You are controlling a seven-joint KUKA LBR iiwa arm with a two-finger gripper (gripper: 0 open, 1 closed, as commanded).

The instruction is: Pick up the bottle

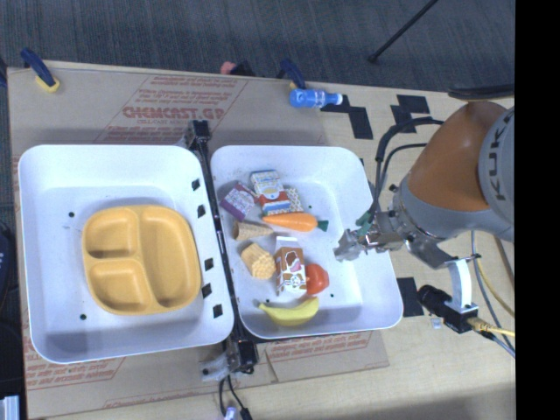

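While gripper (350, 245) sits low at right bin (372, 300) right wall, finger state cannot tell; bottle (313, 99) lies on table beyond bin's far rim, long axis left-right.

Two white bins (39, 182) sit side by side on a tan board printed with red lettering. The left bin holds a yellow divided tray (140, 258). The right bin has an orange carrot (291, 222), a yellow banana (290, 311), a red tomato (317, 278) and a purple packet (237, 203). Beyond the bins lies a blue bottle (308, 99). The arm (455, 173) is grey with an orange band.
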